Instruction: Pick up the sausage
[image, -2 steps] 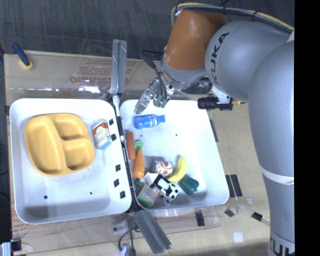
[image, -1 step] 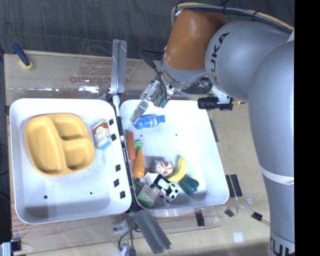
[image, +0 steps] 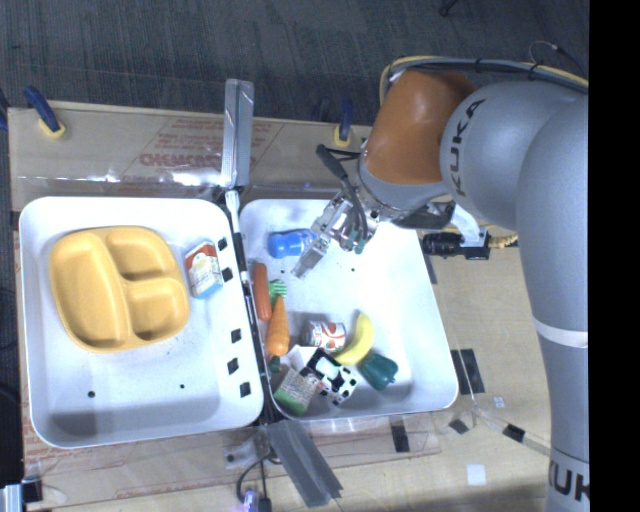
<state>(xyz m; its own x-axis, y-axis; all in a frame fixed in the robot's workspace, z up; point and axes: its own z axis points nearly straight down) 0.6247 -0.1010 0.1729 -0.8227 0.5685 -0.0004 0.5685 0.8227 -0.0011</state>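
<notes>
The sausage (image: 260, 288) is a thin reddish-brown stick lying lengthwise along the left wall of the right bin (image: 400, 300). An orange carrot (image: 277, 328) with a green top lies just right of it and a little nearer. My gripper (image: 320, 246) hangs over the upper middle of the right bin, pointing down and left, just right of a blue bottle (image: 290, 242). It stands apart from the sausage, up and to its right, with nothing visibly held.
Near the right bin's front sit a banana (image: 356, 340), a small can (image: 325, 333), a teal object (image: 380, 372), a black-and-white cube (image: 340, 381) and a green box (image: 294, 390). The left bin (image: 60, 400) holds a yellow divided plate (image: 120, 285) and a small carton (image: 203, 270).
</notes>
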